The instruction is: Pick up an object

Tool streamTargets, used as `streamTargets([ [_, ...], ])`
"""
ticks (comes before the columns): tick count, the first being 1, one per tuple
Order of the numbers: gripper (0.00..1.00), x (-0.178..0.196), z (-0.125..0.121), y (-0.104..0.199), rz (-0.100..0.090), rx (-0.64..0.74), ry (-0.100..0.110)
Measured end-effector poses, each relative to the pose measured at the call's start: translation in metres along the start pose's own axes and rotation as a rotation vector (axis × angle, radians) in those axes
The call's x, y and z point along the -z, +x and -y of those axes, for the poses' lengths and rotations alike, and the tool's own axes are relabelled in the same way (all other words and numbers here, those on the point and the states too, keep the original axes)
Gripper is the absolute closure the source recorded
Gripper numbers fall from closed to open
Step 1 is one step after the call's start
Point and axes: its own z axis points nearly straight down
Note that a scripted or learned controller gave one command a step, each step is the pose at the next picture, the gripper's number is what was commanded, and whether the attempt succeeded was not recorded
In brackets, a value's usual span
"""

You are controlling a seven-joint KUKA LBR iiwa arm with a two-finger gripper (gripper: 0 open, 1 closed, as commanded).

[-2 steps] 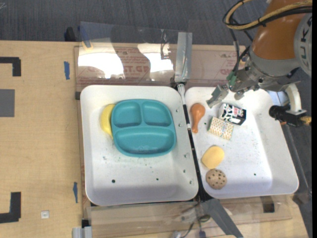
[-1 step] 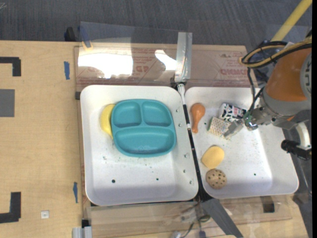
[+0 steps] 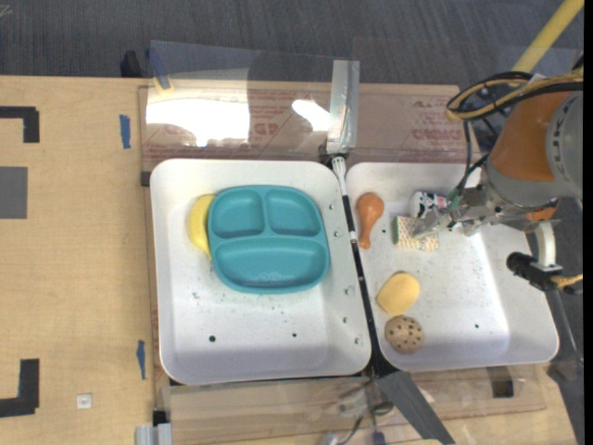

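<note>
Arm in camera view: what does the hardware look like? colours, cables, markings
The arm is grey and rounded, with a broad orange band above the wrist. Yellow and black cables loop beside the band. The gripper end is a cluster of small silver-grey metal parts with black pieces. No readable markings at this resolution.

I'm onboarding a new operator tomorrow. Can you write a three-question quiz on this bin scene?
1. True or false: the teal tray lies in the right bin.
2. Which item is nearest the camera view's bottom edge? A) orange drumstick toy B) yellow lump C) speckled brown ball
3. What color shows from under the tray's left edge?

Key: 1 false, it lies in the left bin; 2 C; 3 yellow.
</note>
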Motion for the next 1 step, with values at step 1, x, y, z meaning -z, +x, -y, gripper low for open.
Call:
streamTargets([
  [1, 0.0, 0.001, -0.0441, -0.0121, -0.022, 0.15, 0.077],
])
